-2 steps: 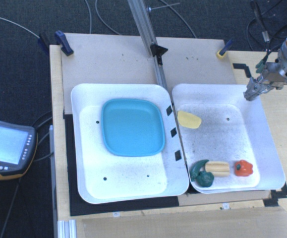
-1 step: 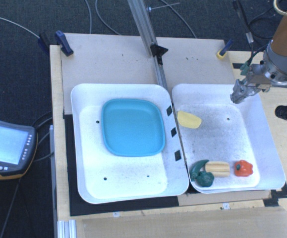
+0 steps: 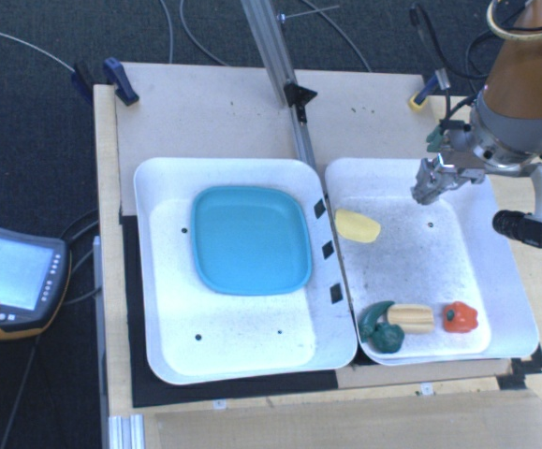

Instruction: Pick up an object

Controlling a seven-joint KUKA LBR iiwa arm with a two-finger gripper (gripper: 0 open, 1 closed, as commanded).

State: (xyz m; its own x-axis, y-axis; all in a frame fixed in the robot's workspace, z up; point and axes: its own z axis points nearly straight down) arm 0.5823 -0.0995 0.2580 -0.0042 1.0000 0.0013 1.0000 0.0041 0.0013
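Your gripper (image 3: 427, 187) hovers near the right bin's (image 3: 505, 279) far edge, grip state unclear; yellow piece (image 3: 357, 226) by its left wall looks reachable

Two white bins (image 3: 158, 251) look like smooth plastic, the blue plate (image 3: 252, 239) matt, the bench (image 3: 205, 110) pale rough board

Both bins (image 3: 158, 251) are white with fine dark speckling. The plate (image 3: 252, 239) is plain turquoise blue. One toy piece (image 3: 357, 225) is pale yellow, another (image 3: 380, 325) dark green, the block (image 3: 411, 318) tan, the pepper (image 3: 459, 317) red-orange. The desk (image 3: 205, 110) is beige, and the clamps (image 3: 121, 79) are blue.
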